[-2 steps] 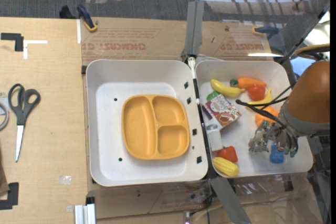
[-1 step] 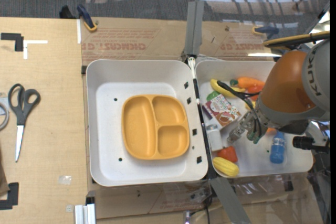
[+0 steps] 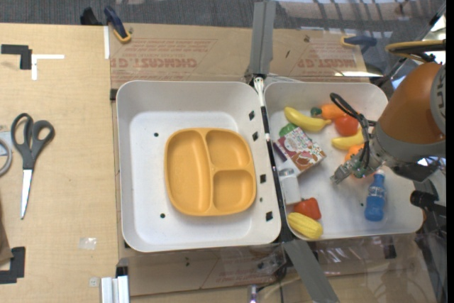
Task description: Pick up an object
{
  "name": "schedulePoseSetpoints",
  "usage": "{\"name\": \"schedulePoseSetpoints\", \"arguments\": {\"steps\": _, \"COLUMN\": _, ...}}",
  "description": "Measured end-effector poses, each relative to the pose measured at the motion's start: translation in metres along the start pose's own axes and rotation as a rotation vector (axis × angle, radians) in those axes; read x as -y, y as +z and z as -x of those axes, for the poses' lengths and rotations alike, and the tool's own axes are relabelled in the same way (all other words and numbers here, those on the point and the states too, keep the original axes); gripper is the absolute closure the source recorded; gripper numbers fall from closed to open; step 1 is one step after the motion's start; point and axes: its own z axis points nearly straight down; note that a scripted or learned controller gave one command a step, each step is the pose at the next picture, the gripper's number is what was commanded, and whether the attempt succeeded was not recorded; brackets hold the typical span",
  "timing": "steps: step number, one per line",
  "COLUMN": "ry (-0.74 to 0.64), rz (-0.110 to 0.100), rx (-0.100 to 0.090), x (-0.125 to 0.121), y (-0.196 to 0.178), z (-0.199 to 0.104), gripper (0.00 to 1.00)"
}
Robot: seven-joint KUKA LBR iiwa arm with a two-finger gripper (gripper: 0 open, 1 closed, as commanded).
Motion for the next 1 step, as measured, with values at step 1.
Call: {"name": "schedulePoseSetpoints", "arguments": {"steps": 1, "ry": 0.012, "rz": -0.001, "rx": 0.0, "x": -0.0884, "y": -0.1406, "z": -0.0342, "gripper": 1.0}}
